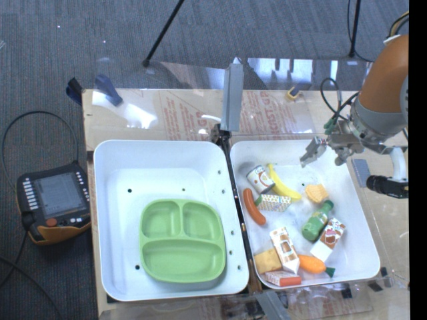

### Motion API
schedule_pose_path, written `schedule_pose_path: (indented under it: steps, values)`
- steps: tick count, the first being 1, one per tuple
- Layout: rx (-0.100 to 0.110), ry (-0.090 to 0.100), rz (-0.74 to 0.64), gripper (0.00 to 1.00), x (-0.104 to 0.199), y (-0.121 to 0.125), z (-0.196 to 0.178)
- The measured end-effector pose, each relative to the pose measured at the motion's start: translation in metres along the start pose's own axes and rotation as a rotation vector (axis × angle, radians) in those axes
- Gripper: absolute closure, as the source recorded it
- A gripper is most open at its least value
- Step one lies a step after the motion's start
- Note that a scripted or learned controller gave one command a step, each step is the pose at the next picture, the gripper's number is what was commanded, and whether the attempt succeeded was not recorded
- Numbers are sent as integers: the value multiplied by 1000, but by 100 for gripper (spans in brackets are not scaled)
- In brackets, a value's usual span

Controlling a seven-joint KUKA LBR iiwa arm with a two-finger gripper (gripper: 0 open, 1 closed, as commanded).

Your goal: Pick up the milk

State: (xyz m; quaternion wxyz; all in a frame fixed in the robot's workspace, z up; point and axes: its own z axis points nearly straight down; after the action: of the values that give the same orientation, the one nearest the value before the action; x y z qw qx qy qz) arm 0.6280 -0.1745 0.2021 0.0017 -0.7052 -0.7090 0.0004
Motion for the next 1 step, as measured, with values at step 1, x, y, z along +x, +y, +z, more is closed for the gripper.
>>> schedule_pose_path:
  steps: [1]
  values:
    - [-3, 0, 67, 0, 5, -80, 98]
